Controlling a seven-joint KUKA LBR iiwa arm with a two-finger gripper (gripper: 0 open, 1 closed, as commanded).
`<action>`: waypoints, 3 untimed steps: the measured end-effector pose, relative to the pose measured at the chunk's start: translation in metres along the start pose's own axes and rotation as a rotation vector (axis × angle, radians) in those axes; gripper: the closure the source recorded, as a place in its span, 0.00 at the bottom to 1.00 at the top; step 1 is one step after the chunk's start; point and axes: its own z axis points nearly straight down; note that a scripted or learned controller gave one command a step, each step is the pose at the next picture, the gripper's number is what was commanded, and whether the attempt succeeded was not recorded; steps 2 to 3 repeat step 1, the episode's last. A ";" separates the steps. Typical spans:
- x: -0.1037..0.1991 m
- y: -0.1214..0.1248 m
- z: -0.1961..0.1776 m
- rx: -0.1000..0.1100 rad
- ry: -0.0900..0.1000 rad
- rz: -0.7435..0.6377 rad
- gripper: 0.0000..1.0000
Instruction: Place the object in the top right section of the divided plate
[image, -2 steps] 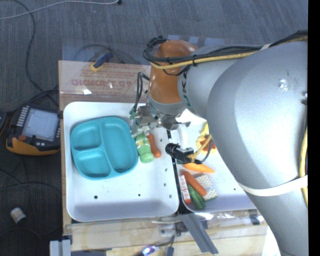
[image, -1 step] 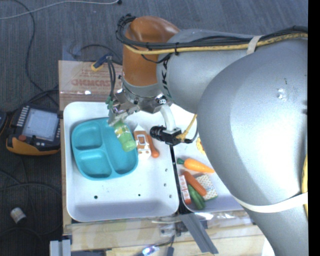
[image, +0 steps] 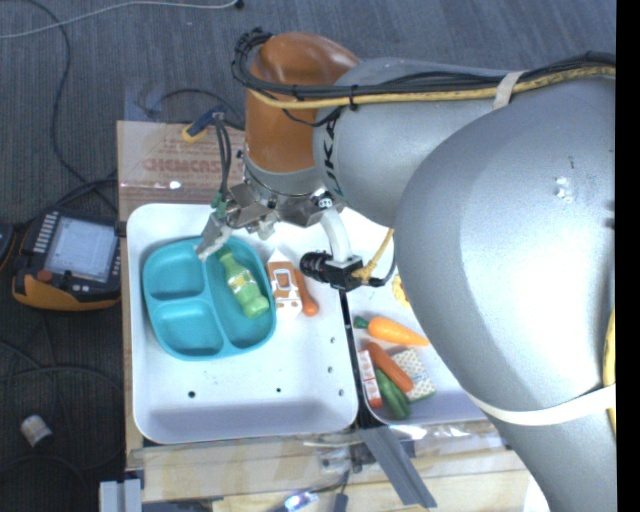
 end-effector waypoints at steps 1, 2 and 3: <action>0.014 -0.006 0.075 0.002 0.000 0.006 0.00; 0.014 -0.006 0.075 0.002 0.000 0.006 0.00; 0.014 -0.006 0.075 0.002 0.000 0.006 0.00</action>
